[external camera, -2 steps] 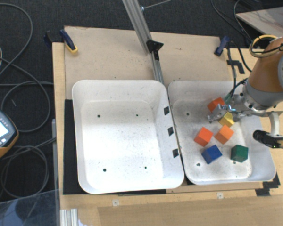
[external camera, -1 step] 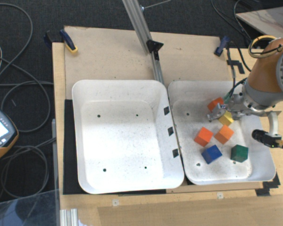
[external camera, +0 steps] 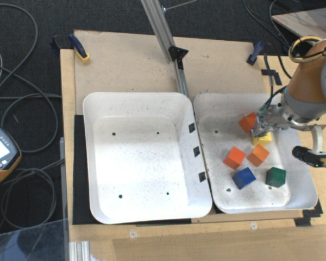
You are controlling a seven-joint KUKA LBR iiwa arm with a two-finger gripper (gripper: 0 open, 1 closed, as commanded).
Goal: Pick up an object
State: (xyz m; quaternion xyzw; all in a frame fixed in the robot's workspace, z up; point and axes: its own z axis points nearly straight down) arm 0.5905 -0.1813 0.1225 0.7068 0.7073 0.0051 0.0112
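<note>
Tool (external camera: 259, 130) down in right bin (external camera: 217, 197), over yellow block (external camera: 263, 138), beside orange block (external camera: 248, 122); grip state — cannot tell. Blue block (external camera: 243, 177), green block (external camera: 276, 176) sit apart.

Pretty clearly a robotics lab: plain wooden counter (external camera: 130, 64) with blue clamps (external camera: 79, 47) on its corners, loose black cables (external camera: 22, 97) on dark carpet left of it, slanted aluminium mast (external camera: 160, 23) bolted on.

Grey KUKA arm (external camera: 309, 99) over the right bin (external camera: 293, 200), broad orange band above a rounded grey wrist, thin black cable looping beside it, small metallic gripper (external camera: 261, 125) below.
</note>
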